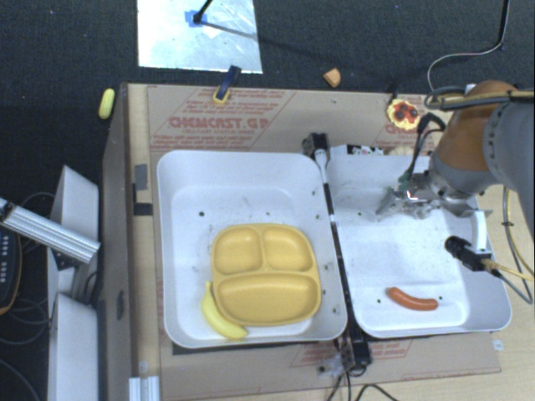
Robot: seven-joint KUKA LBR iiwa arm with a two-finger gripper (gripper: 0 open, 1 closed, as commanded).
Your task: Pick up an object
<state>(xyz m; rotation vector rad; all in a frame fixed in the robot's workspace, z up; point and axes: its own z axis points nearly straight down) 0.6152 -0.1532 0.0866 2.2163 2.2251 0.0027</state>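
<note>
Hand (pixel 399 200) low over the right bin (pixel 368 307) near its back wall, whether spread or closed cannot be told; sausage (pixel 411 300) lying near that bin's front, well apart from it; yellow divided plate (pixel 265 274) and banana (pixel 219 316) touching in the left bin (pixel 188 224)

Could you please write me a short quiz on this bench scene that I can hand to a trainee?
1. True or false: the yellow divided plate lies in the left bin.
2. Which item lies in the right bin: A) a banana, B) a sausage, C) a spoon?
3. What lies against the plate's lower left edge?

Key:
1. True.
2. B, the sausage, near the bin's front; the gripper is over the far part of the same bin.
3. The banana.
</note>
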